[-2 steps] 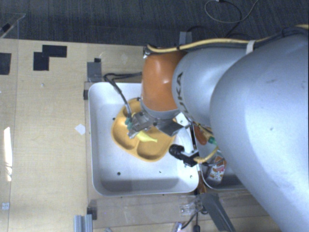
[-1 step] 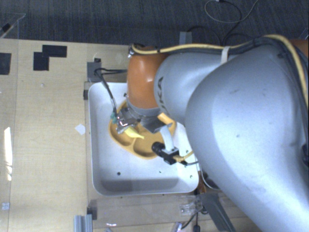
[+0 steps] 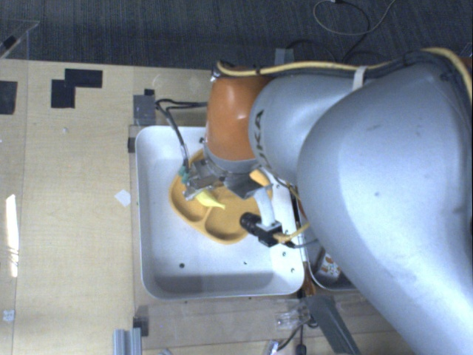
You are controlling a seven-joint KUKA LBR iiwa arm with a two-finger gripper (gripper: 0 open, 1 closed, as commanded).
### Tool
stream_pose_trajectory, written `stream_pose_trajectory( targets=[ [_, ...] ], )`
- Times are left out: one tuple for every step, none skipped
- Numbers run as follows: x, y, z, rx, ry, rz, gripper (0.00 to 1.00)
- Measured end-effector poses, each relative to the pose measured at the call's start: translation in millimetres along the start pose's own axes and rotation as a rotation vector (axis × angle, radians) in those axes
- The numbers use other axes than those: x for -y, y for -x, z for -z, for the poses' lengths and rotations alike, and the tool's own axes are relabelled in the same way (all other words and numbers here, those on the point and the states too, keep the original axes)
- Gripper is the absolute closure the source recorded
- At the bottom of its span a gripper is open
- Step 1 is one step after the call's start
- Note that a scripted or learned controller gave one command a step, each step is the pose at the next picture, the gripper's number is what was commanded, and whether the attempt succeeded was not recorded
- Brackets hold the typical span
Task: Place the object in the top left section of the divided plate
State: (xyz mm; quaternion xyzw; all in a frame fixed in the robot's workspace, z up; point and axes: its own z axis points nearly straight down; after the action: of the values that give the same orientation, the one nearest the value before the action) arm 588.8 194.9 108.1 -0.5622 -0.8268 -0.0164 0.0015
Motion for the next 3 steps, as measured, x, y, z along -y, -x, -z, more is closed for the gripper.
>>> stream_pose_trajectory(
  targets=[
    [-2.0, -1.1, 11.6, -0.001, 0.005, 0.003, 1.00],
    [-80.6, -15.2, -13.2, 0.005, -0.028, 0.116, 1.00],
    [-68.9, 50.9, 96.1, 0.022, -0.018, -0.002, 1.00]
  ],
)
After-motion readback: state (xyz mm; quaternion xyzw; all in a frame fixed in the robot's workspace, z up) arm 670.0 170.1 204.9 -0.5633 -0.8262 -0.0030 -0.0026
